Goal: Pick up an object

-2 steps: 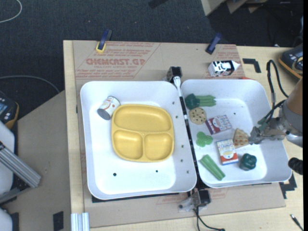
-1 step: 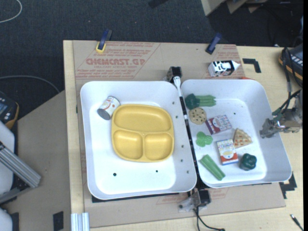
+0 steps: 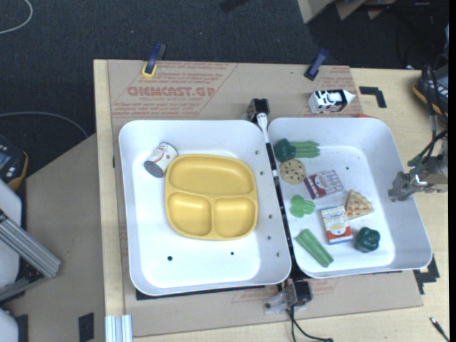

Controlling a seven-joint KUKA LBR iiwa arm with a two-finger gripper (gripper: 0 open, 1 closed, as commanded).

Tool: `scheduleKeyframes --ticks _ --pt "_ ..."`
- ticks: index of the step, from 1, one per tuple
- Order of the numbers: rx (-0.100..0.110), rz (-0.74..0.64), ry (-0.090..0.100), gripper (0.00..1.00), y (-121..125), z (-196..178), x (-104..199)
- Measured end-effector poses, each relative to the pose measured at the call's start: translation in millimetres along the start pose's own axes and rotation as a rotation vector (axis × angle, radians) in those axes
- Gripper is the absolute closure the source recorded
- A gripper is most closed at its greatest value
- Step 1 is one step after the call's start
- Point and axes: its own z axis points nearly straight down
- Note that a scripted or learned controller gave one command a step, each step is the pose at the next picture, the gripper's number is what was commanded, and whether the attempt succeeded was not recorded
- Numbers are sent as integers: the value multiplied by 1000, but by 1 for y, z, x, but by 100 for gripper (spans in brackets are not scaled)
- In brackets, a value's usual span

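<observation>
Candidate objects all sit in the right bin (image 3: 399, 155), left of the gripper (image 3: 403, 188): nearest is the pizza slice (image 3: 358, 205), then the dark green pepper (image 3: 367, 239) down-left of it, two small red-and-white cartons (image 3: 325, 184) (image 3: 335, 224), a cookie (image 3: 291, 170), broccoli (image 3: 301, 206), a green stalk (image 3: 314, 247) and a green leafy piece (image 3: 297, 149) farther left. Gripper sits at the bin's right rim, nothing visibly between its fingers, and its opening can't be made out from here. Well beyond, the left bin (image 3: 142, 248) holds a yellow divided tray (image 3: 211, 196) with a small can (image 3: 160, 159) lying beside its far corner; a black-and-white carton (image 3: 330, 100) rests on the bench above the right bin.
</observation>
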Motion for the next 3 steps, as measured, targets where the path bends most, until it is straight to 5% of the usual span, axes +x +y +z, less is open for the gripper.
scheduleKeyframes --ticks 3 --pt "0 -3 2 100 116 11 102"
